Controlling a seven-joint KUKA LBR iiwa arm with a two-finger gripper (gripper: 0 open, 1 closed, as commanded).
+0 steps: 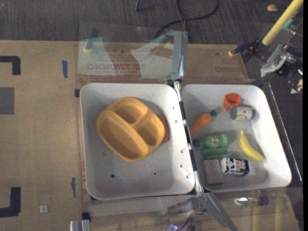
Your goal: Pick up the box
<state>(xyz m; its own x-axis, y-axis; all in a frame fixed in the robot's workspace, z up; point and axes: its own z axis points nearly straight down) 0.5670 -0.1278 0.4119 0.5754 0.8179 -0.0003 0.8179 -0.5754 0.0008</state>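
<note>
I am seeing the box [235, 166] lying lengthwise left-to-right at the lower middle of the right bin [276, 174], well below-left of my hand [279, 59] at upper right, whose state I cannot tell.

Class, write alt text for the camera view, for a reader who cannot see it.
Two white bins sit side by side: the left bin holds a yellow divided plate; the right bin holds a box, banana, green bottle, carrot, can and orange cup.
</note>
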